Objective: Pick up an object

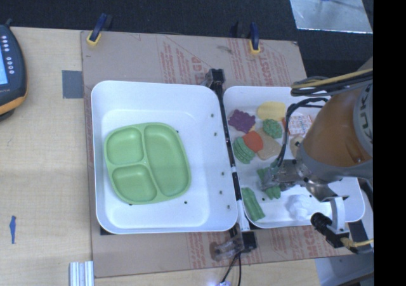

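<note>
The toys are lying in the right bin (355,205), clustered in its upper left part: a purple piece (241,120), a yellow piece (272,110), a small green piece (273,128), an orange piece (254,141) resting against a striped green piece (242,149), and a pale piece (269,149) just right of them. A long green piece (252,204) is lying near the bin's lower left corner, and a white object (297,205) is sitting near the bottom edge. The gripper (271,180) is reaching down into the bin's middle, just below the cluster, with something green showing at its tip; whether it is clamping that piece or how wide it is standing cannot be told from this angle. The arm (336,132) is coming in from the right of the frame, covering much of the bin. In the left bin (152,97), a green divided plate (148,163) is lying toward the lower left. A handheld controller (9,69) is sitting at the far left edge.
</note>
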You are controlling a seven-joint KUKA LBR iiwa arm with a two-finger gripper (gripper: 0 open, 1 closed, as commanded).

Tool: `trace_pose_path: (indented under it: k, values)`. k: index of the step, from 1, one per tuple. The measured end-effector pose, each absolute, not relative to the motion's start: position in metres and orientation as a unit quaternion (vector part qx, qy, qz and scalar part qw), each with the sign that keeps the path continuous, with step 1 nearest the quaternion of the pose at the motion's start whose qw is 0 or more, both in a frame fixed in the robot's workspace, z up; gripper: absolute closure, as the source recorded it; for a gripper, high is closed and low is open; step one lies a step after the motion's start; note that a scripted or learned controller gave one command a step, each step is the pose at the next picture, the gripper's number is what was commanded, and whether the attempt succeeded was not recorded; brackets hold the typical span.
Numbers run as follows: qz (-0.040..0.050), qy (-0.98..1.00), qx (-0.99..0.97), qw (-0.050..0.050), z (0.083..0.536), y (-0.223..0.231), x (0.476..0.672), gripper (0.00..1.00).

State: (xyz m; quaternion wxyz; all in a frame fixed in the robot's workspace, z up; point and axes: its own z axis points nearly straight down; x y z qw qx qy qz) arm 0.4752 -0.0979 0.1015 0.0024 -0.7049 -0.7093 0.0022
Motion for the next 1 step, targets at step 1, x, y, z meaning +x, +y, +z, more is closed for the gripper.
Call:
trace_pose_path:
  k: [1]
  values:
    - [-0.0042,-0.712,-0.702,-0.003,0.1976,-0.0341,0.5333,1.00]
